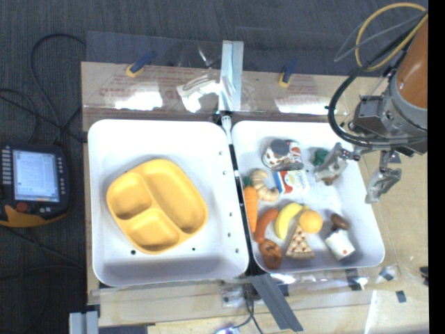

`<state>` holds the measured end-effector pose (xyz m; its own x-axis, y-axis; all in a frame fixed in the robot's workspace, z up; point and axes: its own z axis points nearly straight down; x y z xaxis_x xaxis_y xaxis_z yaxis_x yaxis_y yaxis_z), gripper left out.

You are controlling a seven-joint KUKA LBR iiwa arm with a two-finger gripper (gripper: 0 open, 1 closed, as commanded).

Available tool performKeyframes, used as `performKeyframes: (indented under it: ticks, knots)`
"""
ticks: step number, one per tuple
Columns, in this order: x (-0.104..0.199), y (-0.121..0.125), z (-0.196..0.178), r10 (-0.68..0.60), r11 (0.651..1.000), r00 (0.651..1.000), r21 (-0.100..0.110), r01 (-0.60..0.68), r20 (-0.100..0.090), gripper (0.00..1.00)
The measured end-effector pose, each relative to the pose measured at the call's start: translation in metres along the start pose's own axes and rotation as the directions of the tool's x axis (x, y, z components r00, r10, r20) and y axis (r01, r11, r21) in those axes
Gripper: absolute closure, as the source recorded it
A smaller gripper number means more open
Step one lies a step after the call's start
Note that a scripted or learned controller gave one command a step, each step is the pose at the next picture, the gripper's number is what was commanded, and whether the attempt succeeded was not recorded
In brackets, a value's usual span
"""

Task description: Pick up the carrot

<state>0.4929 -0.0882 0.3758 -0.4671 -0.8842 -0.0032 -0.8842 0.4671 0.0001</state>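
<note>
Carrot (250, 202): you find it along the right bin's (361, 186) left wall, beside the banana (287, 218).
Gripper (356, 173): you see its fingers spread, holding nothing, above that bin's right edge.
Left bin (104, 158): holds the yellow tray (156, 204).

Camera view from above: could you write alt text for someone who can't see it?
A robot arm's open hand hovers at the right edge of the right bin, which holds toy food, including a carrot along its left wall. The left bin holds a yellow divided tray.
</note>
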Motion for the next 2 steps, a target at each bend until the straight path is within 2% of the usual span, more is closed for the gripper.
performKeyframes:
  ticks: [1, 2]
  knots:
    - [0.008, -0.002, 0.133, -0.030, 1.000, 1.000, -0.010, 0.030, -0.003, 0.00]
    - [0.016, -0.012, 0.275, -0.058, 0.998, 0.998, -0.007, 0.058, -0.003, 0.00]
